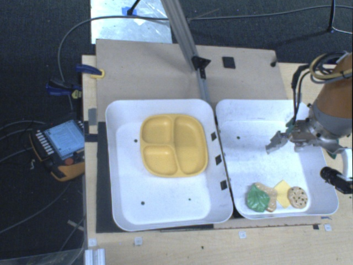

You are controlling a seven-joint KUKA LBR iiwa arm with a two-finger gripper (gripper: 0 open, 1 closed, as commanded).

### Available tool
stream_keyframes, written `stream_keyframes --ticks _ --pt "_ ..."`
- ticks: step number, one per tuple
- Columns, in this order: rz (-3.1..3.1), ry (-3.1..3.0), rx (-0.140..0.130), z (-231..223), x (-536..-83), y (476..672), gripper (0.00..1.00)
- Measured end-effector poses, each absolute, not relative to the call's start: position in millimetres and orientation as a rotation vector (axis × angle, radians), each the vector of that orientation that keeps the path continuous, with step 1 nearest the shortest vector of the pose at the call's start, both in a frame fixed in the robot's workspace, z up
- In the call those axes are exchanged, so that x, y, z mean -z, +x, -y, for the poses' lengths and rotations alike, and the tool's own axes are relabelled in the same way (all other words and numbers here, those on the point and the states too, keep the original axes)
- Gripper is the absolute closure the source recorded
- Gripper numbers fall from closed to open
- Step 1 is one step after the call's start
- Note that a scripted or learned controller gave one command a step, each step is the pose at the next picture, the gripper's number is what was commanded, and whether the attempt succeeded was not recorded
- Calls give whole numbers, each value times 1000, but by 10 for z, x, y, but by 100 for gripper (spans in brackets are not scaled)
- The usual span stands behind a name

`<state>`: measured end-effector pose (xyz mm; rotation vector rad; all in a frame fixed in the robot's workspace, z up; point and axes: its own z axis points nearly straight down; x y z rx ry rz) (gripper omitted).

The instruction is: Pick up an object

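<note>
My gripper (277,142) hangs over the middle of the right white bin (242,115), reaching in from the right, with nothing visible between its fingers. Along the near edge of that bin lie a green leafy toy (255,198), a tan piece (268,195) resting against it, a yellow cheese wedge (283,192) and a round speckled cookie (298,197). These objects sit well below the gripper in the view, apart from it.
The left white bin (124,203) holds a yellow divided plate (173,144) in its upper middle. A grey pole (182,32) slants across the board behind the bins. Cables and a blue device (63,139) lie off the bench at left.
</note>
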<state>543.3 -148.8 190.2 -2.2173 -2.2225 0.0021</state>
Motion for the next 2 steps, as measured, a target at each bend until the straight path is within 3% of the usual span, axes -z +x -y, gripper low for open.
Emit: stream_keyframes --ticks 2 --pt "2226 -2222 5 1514 -867 5447 0"
